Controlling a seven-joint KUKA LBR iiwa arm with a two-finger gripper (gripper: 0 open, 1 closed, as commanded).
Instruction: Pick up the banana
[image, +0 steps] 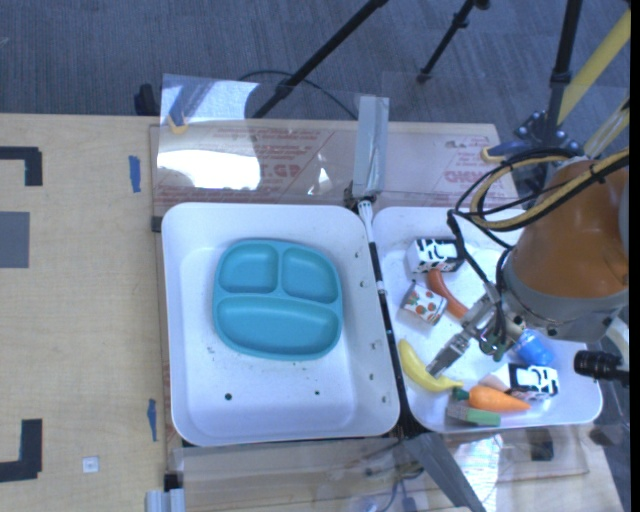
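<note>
Gripper (446, 357) is poised just above banana (420, 368) in the right bin (585, 405); finger state cannot be told.

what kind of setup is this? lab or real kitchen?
Likely a robotics lab bench, not a kitchen: two white bins on a plywood bench, toy food like a banana and carrot, and tripod legs on carpet behind.
</note>
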